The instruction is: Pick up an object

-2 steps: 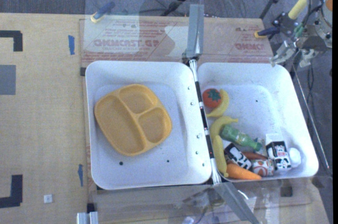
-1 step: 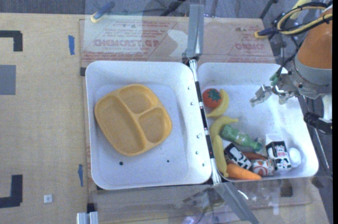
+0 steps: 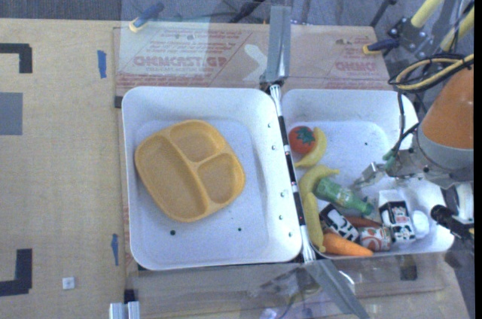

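Objects for picking are heaped in the right bin (image 3: 376, 131): tomato (image 3: 302, 138), banana (image 3: 309, 197), green bottle (image 3: 343, 196), carrot (image 3: 346, 244). A yellow divided plate (image 3: 188, 169) is left alone in the left bin (image 3: 151, 110), likely as a drop spot. The gripper (image 3: 374, 173) is poised over the bottle; whether the jaws are released or clenched cannot be told.

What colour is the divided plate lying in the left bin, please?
Yellow-orange all over; the divided plate shows plainly in the camera view.
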Controlling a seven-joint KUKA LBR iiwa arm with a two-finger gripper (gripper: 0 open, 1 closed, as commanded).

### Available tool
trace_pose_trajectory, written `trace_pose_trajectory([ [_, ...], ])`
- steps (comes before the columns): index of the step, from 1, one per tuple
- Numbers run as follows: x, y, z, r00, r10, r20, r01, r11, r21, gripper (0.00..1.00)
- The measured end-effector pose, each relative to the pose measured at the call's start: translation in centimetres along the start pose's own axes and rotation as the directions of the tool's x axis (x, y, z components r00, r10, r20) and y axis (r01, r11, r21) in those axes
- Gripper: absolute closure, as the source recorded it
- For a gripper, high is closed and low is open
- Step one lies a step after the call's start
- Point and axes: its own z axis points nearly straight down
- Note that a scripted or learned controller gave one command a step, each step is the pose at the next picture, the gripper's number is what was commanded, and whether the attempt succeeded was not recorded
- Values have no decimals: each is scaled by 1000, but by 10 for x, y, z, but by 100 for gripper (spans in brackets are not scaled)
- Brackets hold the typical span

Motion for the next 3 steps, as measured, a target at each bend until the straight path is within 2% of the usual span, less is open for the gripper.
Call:
trace_pose_trajectory([
  [1,2,-47,-1,981,196,-4,-196,981,-3,0],
  [2,30,-48,-1,989,148,3,-148,989,-4,0],
  [3,29,-47,-7,988,152,4,-152,988,-3,100],
])
